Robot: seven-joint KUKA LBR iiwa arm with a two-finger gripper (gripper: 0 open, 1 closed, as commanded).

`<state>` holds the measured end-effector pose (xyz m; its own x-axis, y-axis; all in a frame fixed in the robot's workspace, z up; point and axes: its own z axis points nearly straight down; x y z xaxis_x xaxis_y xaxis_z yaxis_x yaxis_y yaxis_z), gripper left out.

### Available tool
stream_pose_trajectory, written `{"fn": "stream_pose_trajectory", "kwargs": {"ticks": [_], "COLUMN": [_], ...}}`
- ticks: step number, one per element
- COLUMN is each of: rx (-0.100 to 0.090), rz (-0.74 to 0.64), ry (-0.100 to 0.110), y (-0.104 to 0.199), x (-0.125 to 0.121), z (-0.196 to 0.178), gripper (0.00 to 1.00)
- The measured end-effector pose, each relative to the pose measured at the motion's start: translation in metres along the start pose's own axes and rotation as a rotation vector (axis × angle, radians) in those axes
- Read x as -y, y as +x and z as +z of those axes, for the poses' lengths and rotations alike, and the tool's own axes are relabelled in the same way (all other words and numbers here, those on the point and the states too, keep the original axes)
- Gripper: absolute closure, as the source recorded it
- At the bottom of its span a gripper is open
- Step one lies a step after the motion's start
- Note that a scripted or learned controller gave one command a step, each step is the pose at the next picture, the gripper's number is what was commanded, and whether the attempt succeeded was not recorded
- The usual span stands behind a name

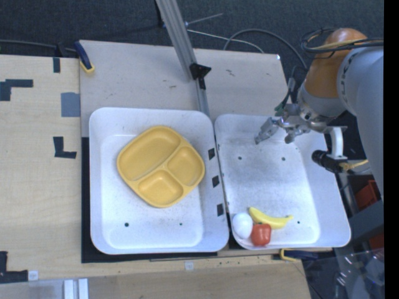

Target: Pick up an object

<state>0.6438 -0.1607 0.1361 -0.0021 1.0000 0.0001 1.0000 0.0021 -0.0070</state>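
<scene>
The gripper [275, 133] is positioned over the far end of the right bin [280, 173], with its two fingers [265, 131] spread apart and nothing between them. The objects lie well apart from the fingers, at the near edge of the same bin: a banana [270, 217], a red pepper [262, 233] just below it, and a white egg [242, 225] touching the pepper on its left. The left bin [106, 167] holds a yellow divided plate [160, 166].
</scene>
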Motion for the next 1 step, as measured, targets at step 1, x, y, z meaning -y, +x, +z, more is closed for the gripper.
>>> {"fn": "stream_pose_trajectory", "kwargs": {"ticks": [1], "rx": [0.003], "rz": [-0.001], "ry": [-0.006], "y": [0.0006], "x": [-0.0001], "z": [0.0494], "gripper": [0.0]}}
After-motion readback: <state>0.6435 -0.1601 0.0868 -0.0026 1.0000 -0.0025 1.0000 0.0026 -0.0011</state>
